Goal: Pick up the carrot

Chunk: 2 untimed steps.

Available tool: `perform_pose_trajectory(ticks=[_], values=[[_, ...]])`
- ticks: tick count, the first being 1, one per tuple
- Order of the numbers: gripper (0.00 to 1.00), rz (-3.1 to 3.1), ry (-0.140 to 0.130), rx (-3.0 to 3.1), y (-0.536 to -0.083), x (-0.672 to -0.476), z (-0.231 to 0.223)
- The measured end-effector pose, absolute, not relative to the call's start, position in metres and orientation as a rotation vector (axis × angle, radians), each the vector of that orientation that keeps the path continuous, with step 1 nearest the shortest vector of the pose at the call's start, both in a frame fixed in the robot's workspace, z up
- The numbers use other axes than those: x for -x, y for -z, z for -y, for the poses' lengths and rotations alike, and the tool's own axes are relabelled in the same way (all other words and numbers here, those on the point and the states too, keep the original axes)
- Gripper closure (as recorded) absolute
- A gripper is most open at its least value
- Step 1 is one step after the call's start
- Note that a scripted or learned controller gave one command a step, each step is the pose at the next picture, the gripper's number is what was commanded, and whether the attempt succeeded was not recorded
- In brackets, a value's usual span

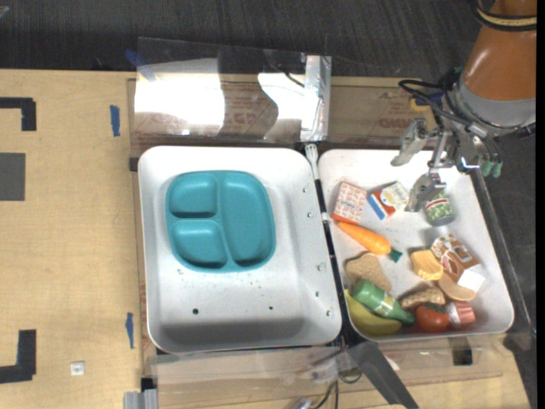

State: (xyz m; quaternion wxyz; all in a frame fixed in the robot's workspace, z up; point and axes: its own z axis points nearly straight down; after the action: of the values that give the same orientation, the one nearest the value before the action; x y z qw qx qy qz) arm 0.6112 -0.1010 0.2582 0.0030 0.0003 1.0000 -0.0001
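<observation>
A tan bench top [60, 254] with black tape marks [21, 113] meets dark floor [255, 11] behind

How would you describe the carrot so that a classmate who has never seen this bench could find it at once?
Start at the right-hand white bin, the one crowded with toy food beside the bin holding the teal plate. Look near that bin's left wall, just below the small red-and-white box. The carrot lies there slanted: a long orange taper with a green tip, unlike the blocky items around it.

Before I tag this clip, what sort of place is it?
Probably a robot lab bench for pick-and-place trials: two white bins taped to a board, a teal divided plate, a jumble of toy food including the carrot, and the arm's gripper above it.
</observation>
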Motion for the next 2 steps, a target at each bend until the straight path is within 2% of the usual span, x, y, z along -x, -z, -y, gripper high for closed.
perform_pose_trajectory(ticks=[1, 2], values=[[0.00, -3.149, -0.003, -0.018, -0.119, -0.577, 0.118], [0.00, -3.123, 0.006, -0.089, -0.095, -0.569, 0.103]])
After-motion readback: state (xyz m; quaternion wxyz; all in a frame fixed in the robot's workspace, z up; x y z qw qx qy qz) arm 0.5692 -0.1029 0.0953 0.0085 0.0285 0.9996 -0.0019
